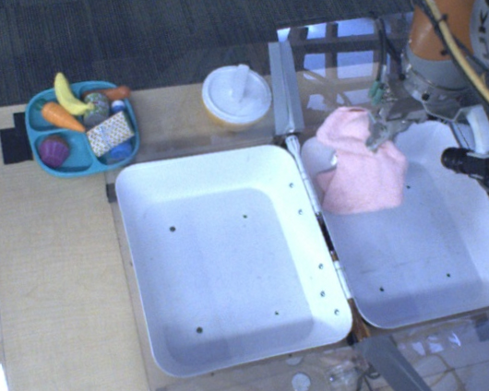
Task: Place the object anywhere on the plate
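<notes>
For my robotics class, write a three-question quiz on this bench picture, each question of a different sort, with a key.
1. True or false: the pink cloth lies in the left bin.
2. Multiple choice: where does the blue tray of toy food sit? A) inside the right bin B) on the bench beyond the left bin's far left corner C) under the arm
3. Fill in: the tool is right over the far part of the ____ cloth.

Key: 1 false, it lies in the right bin; 2 B; 3 pink.
</notes>
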`<act>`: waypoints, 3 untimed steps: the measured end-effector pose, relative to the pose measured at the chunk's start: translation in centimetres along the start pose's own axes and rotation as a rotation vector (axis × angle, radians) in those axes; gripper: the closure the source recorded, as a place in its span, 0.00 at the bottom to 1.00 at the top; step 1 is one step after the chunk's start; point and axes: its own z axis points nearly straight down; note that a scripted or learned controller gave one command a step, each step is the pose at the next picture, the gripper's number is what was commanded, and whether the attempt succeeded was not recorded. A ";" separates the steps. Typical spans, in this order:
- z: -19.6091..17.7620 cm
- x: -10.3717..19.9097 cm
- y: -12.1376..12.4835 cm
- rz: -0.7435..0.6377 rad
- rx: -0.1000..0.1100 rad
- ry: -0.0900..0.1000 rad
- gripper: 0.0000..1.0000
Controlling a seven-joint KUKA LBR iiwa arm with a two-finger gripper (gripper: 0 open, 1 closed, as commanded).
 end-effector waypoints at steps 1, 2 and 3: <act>0.6 4.1 -2.9 -0.404 -0.002 0.001 1.00; -0.5 8.0 -5.1 -0.806 -0.003 0.001 1.00; -0.8 13.5 -7.1 -1.208 -0.003 0.001 1.00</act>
